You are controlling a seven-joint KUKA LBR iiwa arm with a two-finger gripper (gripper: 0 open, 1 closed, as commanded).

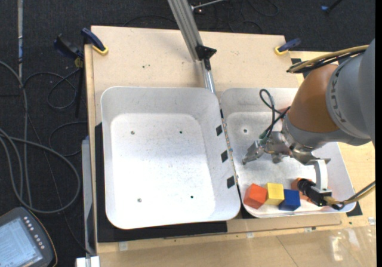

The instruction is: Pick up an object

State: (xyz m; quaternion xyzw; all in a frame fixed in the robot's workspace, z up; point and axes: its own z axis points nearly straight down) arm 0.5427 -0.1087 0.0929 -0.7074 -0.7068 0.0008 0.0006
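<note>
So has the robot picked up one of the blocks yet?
Not yet. The orange block, yellow block and blue block all lie at the near edge of the right bin. The gripper is over that bin, apart from them. Reaching, grabbing and lifting are all left.

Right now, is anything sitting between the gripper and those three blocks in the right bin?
Nothing visible. The gripper hangs over bare floor of the right bin, and the orange block, yellow block and blue block sit together toward its near edge, with open bin floor between.
</note>
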